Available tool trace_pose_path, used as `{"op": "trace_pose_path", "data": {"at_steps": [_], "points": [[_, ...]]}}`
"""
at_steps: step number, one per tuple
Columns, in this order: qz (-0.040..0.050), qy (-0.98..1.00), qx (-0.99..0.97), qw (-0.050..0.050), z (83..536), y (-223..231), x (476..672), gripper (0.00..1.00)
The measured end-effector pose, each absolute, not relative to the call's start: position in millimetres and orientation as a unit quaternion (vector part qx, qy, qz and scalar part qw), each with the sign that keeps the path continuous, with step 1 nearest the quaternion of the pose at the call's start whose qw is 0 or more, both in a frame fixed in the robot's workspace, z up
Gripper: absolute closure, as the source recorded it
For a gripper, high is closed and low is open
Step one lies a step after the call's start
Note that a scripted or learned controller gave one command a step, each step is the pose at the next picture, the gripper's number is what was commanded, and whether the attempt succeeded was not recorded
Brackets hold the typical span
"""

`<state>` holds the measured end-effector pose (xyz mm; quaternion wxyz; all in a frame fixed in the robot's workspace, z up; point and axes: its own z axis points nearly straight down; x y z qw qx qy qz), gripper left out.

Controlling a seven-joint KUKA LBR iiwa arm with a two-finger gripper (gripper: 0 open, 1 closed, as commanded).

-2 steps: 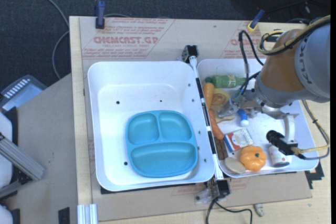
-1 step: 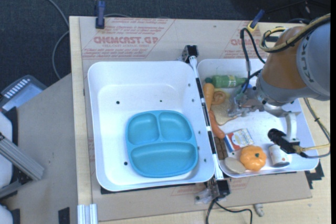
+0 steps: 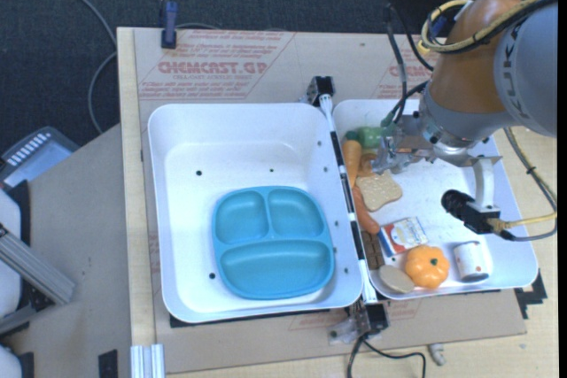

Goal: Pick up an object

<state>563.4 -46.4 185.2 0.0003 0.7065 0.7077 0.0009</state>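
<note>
The right bin (image 3: 518, 272) holds several items. A green item (image 3: 364, 137) and an orange carrot (image 3: 353, 162) lie at its back left. A tan bread slice (image 3: 379, 190) rests just in front of them. My gripper (image 3: 395, 157) hangs low over this corner, right beside the carrot and just above the bread slice's far edge. I see nothing held in it. Closer to the front lie a red and white packet (image 3: 405, 234), an orange fruit (image 3: 426, 266) and a small white can (image 3: 471, 260).
The left bin (image 3: 177, 146) holds a blue divided plate (image 3: 271, 241). A black clip (image 3: 321, 88) sits where the two bins meet at the back. A pale round piece (image 3: 395, 281) lies at the right bin's front left, beside the orange fruit.
</note>
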Motion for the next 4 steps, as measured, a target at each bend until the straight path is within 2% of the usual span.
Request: {"op": "trace_pose_path", "data": {"at_steps": [1,2,3,4], "points": [[-0.0003,0.707,0.707,-0.001,231.3,-21.1,521.0,1.0],[-0.0006,0.708,0.707,-0.002,228.0,25.6,506.3,1.0],[-0.0008,0.707,0.707,-0.001,235.4,41.8,485.2,1.0],[0.0002,0.707,0.707,0.0,230.2,35.2,505.6,1.0]]}}
